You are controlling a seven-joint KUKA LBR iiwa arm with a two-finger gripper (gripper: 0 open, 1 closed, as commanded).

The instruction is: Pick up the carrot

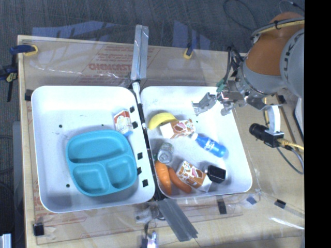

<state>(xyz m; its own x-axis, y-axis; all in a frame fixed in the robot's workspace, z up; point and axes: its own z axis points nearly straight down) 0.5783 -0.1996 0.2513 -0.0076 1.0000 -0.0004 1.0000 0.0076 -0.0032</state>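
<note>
Carrot sits in the right bin, well apart from the gripper and down toward the near wall from it, hard against the divider between the two bins. In the camera view we read the gripper as spread, nothing between its fingers, hanging over the far right part of that bin. We judge the carrot to be a toy: light, stiff, smooth skin, so likely a bit slippery under hard pads but not fragile. It looks like two orange lobes, or one bent piece; we cannot tell which. Best hold, in our view, is across the thick orange body at the end nearest the divider, jaws closing across the short axis. Access is tight: a printed carton overlaps its side away from the divider, a small tin can sits just beyond its far end, and the bin wall crowds the other side. Between gripper and carrot lie a banana, a second carton and a blue bottle. Carrot's tip and underside are hidden; finger pads too small to make out.
</note>
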